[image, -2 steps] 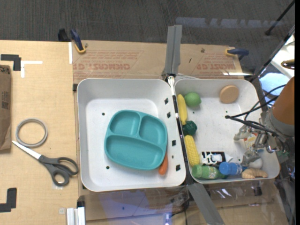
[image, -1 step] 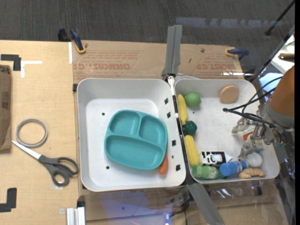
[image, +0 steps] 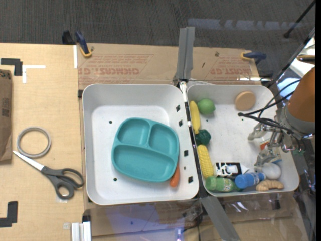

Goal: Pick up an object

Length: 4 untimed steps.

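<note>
The thing nearest my gripper [image: 268, 152] is a white rounded object [image: 272, 171], lying near the front right corner of the right bin [image: 225, 119]. My metal fingers [image: 262, 158] point down just above it, spread a little apart with nothing between them; the view there is cluttered by cables, so I take it they are not touching the object, though I cannot be sure. Just in front of the white object sits a tan peanut-shaped piece [image: 270, 185], and beside that a blue bottle [image: 248, 179] lying on its side, touching a green bottle [image: 220, 184]. A small black-and-white card [image: 228, 168] lies behind these. Along the bin's left wall run a corn cob [image: 204, 160], a dark green lump [image: 202, 136], a yellow banana-like piece [image: 194, 115] and a light green ball [image: 206, 106]. A tan disc [image: 245, 101] rests near the back. The left bin [image: 100, 134] holds a teal divided plate [image: 146, 149] with an orange carrot [image: 174, 177] at its edge. On the bench lie scissors [image: 52, 174] and a tape roll [image: 33, 141].
</note>
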{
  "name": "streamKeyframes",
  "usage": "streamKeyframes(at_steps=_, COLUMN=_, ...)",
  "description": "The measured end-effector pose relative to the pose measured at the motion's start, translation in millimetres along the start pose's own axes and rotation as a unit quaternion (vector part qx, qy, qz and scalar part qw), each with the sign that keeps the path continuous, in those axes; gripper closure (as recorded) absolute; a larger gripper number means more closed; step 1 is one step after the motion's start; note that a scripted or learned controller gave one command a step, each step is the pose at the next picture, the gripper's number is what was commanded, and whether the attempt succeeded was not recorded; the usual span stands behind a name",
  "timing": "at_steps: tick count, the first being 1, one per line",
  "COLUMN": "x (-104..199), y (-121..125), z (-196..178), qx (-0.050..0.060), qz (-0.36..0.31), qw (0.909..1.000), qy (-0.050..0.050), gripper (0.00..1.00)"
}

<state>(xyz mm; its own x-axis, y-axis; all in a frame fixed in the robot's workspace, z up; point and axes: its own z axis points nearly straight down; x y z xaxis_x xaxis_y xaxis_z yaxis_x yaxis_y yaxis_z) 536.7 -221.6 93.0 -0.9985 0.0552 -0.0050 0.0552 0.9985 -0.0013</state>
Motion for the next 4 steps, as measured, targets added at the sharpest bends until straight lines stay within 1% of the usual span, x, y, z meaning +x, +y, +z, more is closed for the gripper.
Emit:
streamKeyframes(at_steps=1, x=53, y=-3, z=-3, qx=0.001, qz=0.03, qw=0.9995, qy=-0.006, gripper=0.0)
streamKeyframes(at_steps=2, x=-38, y=3, z=0, qx=-0.001, qz=0.006, qw=1.0, qy=0.0, gripper=0.0)
streamKeyframes(at_steps=3, x=-32, y=2, z=1, qx=-0.001, qz=0.038, qw=0.9993, qy=0.001, gripper=0.0)
streamKeyframes(at_steps=4, x=23, y=-1, z=0, qx=-0.001, qz=0.053, qw=0.9986, qy=0.001, gripper=0.0)
